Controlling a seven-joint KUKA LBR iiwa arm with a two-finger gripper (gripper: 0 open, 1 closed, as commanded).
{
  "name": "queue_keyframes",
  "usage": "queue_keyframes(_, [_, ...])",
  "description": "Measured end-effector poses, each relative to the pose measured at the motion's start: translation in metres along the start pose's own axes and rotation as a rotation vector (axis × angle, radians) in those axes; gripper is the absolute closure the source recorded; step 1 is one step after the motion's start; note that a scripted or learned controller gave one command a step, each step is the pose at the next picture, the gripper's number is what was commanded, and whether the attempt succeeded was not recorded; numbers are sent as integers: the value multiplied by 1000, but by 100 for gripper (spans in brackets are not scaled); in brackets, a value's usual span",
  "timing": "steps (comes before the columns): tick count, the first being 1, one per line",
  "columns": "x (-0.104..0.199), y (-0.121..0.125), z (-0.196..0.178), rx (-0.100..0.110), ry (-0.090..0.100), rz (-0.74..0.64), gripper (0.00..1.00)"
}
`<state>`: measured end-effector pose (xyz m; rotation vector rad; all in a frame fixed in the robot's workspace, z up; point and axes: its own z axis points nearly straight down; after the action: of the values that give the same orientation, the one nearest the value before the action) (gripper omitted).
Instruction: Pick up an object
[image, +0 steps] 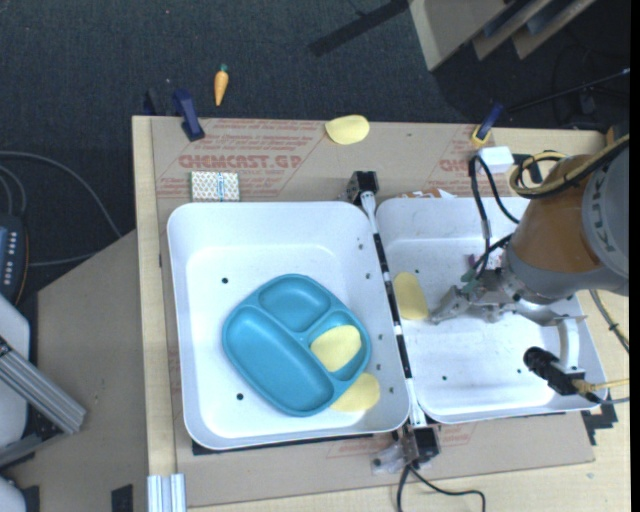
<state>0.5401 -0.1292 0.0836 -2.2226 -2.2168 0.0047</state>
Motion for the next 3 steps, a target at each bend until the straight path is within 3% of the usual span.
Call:
queue_keyframes(1, [-71, 91, -121, -12, -4, -2, 0])
queue_keyframes(2, [-78, 31, -10, 1, 1, -2, 0])
queue_keyframes(3, [-87, 128, -56, -8, -1, -4, 0])
